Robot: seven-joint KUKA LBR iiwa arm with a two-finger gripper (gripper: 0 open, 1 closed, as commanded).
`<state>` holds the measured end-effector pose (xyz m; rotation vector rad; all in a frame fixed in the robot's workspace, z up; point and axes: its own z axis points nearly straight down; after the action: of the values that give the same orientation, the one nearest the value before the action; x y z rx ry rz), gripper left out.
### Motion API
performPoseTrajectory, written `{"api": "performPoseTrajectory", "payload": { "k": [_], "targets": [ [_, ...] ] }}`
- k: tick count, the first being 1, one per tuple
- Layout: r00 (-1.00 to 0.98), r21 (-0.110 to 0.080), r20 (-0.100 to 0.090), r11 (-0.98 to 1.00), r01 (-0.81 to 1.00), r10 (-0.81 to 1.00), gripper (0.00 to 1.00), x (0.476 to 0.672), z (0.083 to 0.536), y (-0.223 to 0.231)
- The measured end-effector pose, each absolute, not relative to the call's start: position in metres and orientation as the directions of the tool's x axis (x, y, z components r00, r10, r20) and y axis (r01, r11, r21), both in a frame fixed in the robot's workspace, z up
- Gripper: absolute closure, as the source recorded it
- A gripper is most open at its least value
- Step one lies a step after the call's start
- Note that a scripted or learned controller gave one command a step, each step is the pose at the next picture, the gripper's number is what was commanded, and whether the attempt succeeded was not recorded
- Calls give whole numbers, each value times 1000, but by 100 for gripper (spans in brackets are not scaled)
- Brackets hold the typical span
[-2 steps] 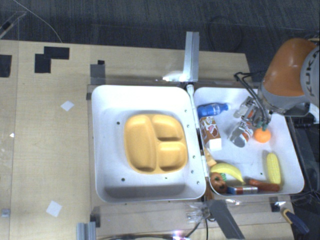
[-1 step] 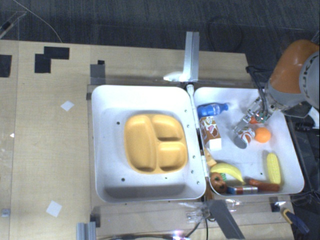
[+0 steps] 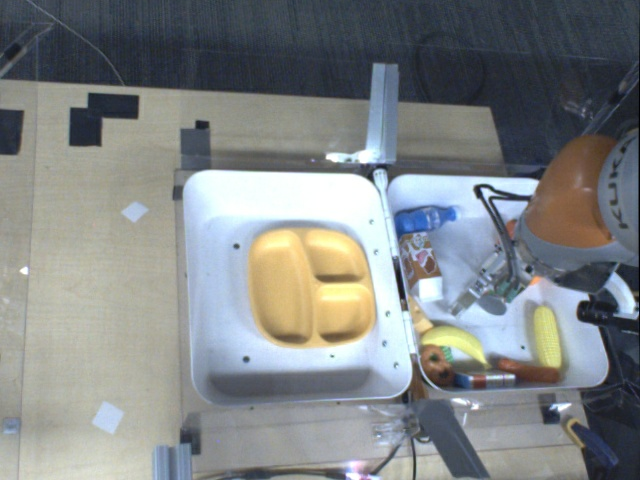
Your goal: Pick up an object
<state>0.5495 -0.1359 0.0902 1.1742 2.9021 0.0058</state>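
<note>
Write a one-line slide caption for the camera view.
KUKA arm's gripper over the right bin near the bottle, banana and corn; yellow divided plate in left bin.

A mustard-yellow divided plate [image 3: 308, 285] sits in the white left bin [image 3: 215, 268]; the right bin [image 3: 590, 363] holds a blue-capped bottle [image 3: 425, 218], yellow corn [image 3: 546, 336] and a yellow banana [image 3: 455, 344].

- The scene is lit evenly and brightly from above; no single lamp can be made out.
- A soft grey shadow is cast inside the left bin [image 3: 215, 268] along its 6 o'clock wall.
- Mild glare is seen on the yellow tray [image 3: 308, 286] and the metal post [image 3: 383, 108] at 12 o'clock.
- The arm [image 3: 585, 203] at 3 o'clock is slightly blurred.
- The small items at 5 o'clock are rendered softly, with fine detail lost.
</note>
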Motion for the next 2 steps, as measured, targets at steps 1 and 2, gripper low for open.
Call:
{"api": "performPoseTrajectory", "payload": {
  "k": [1,2],
  "targets": [
    [-774,5,-11,774,633,633,0,545,144,-172],
    [-814,4,-6,814,581,581,0,520,147,-142]
  ]
}}
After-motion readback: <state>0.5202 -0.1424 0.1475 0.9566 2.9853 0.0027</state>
